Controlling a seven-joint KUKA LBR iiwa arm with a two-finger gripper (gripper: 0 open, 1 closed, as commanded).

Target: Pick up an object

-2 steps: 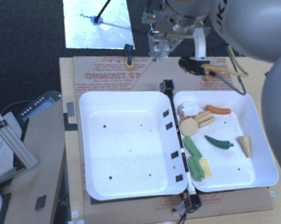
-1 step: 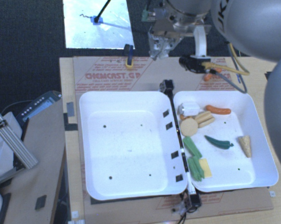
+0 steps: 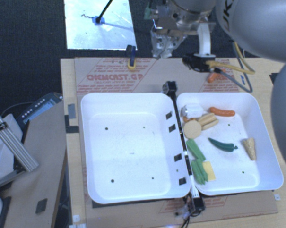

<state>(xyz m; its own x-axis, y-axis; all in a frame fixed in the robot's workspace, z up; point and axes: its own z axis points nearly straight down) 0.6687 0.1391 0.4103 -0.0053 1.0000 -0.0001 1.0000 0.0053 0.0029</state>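
The arm reaches in from the upper right, its end effector (image 3: 164, 44) raised above the desk (image 3: 108, 72) behind the bins; I cannot tell its state. A dark green pepper (image 3: 223, 145) lies in the right bin (image 3: 269, 176).

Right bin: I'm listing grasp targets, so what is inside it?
The right bin holds an orange sausage, a white block, a tan disc, a dark green pepper, green pods, a yellow piece and a beige wedge.
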